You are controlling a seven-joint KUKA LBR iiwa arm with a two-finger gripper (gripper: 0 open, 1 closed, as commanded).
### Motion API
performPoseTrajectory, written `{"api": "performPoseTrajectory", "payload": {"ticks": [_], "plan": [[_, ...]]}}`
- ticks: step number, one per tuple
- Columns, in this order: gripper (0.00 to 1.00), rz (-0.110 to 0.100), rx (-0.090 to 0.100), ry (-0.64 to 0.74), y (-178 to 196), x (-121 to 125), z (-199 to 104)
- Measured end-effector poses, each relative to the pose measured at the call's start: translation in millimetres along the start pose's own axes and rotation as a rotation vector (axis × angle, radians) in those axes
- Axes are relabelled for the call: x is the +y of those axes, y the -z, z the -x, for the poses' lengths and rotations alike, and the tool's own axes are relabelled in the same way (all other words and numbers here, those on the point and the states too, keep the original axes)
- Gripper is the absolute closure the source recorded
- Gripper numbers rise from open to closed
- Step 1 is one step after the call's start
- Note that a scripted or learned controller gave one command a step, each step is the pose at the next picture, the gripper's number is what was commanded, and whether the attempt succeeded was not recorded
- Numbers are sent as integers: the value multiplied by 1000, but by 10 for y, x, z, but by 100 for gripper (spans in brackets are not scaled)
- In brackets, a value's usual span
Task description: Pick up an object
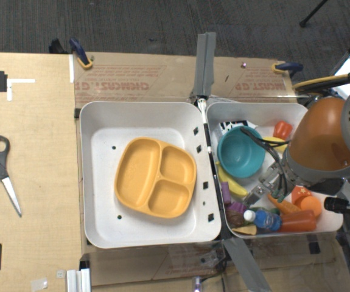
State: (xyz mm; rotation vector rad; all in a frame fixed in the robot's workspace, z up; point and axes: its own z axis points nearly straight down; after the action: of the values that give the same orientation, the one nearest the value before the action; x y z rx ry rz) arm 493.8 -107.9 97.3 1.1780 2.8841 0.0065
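Reaching in from the right: the grey arm with its orange band [322, 135] hangs over the right bin [296, 109].
Jaws [271, 186]: low among the clutter at the lower right of the frame; cannot tell whether spread or pressed together.
Objects near the jaws: a blue bottle [267, 219], a red-orange bottle [299, 219] and a yellow piece [235, 186] lie just beside them.
Teal cup [241, 152]: above the jaws in the frame, in the right bin.
Left bin [95, 181]: holds a yellow divided plate [156, 177].
Counter [28, 163]: scissors [1, 166] at far left.
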Motion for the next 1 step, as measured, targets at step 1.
{"api": "performPoseTrajectory", "payload": {"ticks": [1], "plan": [[100, -8, 14, 1, 51, -20, -32]]}}
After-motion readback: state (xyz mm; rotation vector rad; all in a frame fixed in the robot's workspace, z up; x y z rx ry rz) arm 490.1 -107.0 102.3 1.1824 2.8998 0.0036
